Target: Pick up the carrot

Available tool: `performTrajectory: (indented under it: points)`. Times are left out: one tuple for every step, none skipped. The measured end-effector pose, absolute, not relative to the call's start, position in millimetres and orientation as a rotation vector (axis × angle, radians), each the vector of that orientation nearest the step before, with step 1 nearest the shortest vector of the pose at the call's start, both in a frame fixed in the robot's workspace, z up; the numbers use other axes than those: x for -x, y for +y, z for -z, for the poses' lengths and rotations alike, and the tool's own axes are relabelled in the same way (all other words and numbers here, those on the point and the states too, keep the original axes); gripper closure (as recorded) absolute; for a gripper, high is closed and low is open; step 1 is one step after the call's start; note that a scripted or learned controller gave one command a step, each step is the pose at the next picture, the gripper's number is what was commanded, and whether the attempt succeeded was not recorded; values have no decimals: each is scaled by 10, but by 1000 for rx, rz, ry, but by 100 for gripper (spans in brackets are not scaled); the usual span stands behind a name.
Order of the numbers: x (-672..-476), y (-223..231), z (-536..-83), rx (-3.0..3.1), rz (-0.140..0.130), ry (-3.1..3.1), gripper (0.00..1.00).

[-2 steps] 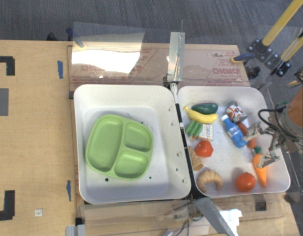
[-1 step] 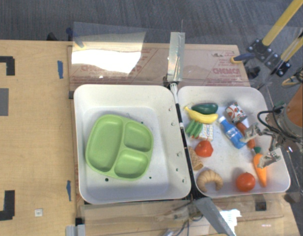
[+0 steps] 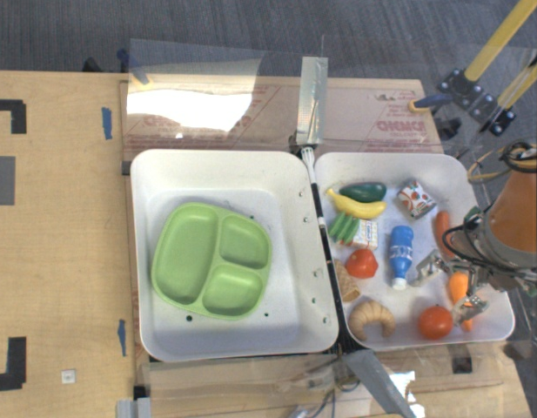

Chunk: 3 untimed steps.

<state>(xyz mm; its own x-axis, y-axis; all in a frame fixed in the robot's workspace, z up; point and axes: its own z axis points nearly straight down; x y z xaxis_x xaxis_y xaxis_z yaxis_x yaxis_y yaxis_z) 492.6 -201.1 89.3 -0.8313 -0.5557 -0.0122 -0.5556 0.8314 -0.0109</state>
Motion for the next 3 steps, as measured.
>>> performTrajectory:
  points:
    - [-4953, -2152, -888, 1161, -1, 2899, 0]
    - [-4887, -2210, -889, 614, 0, 3073, 0]
    - [-4916, -2213, -888, -228, -2, 3125, 0]
